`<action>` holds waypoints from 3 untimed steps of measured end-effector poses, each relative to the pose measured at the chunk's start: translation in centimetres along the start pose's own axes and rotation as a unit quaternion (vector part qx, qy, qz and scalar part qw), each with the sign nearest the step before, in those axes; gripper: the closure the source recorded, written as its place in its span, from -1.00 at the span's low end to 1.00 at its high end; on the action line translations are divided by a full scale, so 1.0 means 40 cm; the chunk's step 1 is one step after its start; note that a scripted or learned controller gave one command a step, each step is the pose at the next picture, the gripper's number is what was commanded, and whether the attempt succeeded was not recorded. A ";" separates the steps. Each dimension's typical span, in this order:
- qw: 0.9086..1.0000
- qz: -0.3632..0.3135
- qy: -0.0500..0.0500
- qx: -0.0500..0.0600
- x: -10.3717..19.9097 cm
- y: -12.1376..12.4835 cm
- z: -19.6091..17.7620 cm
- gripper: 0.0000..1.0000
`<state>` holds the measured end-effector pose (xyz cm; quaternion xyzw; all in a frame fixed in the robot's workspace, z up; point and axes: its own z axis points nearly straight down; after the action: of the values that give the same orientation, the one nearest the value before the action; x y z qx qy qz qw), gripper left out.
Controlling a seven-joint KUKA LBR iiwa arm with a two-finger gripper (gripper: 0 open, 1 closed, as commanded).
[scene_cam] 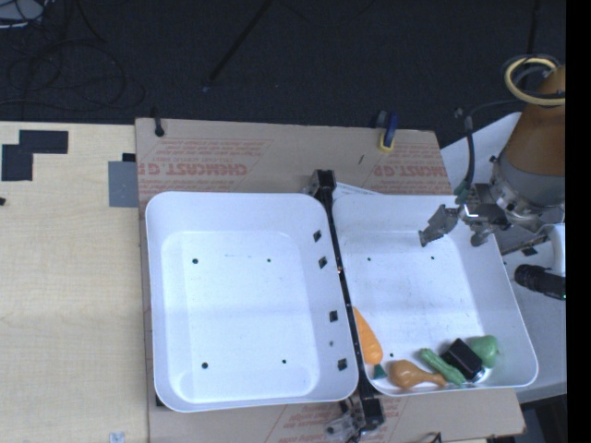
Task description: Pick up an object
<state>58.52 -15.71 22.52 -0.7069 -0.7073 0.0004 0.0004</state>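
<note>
**Toys waiting in the right bin's near corner**

Toys (434, 363) are lying clustered low in the right bin (434, 275). The gripper (459, 224) is hovering well apart, spread wide, carrying nothing. You're aiming best for the carrot (367, 337), lying clear beside the divider.

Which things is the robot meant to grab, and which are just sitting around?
For the job:
- gripper, open, above the right bin
- orange carrot-shaped toy
- tan gourd-shaped toy
- green toys
- black block

Just lying about:
- left bin
- cardboard sheet
- blue and yellow clamp
</note>
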 end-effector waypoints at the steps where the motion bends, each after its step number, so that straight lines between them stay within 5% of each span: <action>1: 1.000 -0.003 0.001 0.001 0.158 0.150 0.178 -1.00; 2: 1.000 0.000 -0.001 -0.005 0.118 0.150 -0.092 -1.00; 3: 1.000 -0.002 -0.001 -0.008 0.205 0.149 -0.480 -1.00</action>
<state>64.51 -7.49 41.72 -0.7054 -0.7088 -0.0049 -0.0058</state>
